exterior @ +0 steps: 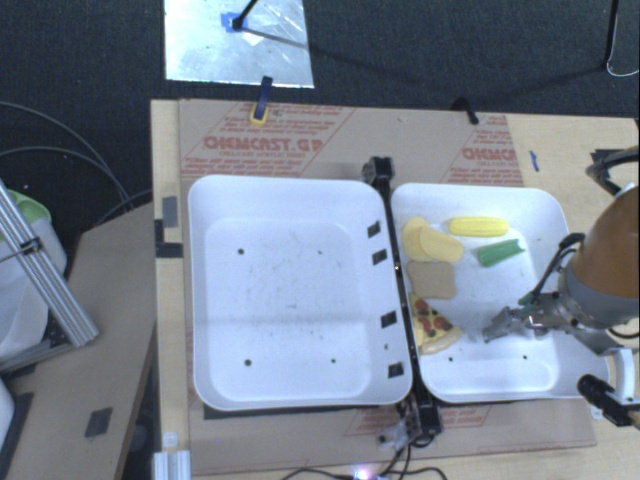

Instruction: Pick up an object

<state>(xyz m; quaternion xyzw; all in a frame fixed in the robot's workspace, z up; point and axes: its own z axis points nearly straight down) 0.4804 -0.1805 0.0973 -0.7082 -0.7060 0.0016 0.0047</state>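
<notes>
My gripper [497, 326] hangs low over the right bin [540, 376], its fingers a little apart and closed on nothing. The pizza slice [432, 326] lies just to its left, with the brown slab [433, 279], yellow pieces [432, 241] and green stick [498, 252] beyond.
</notes>
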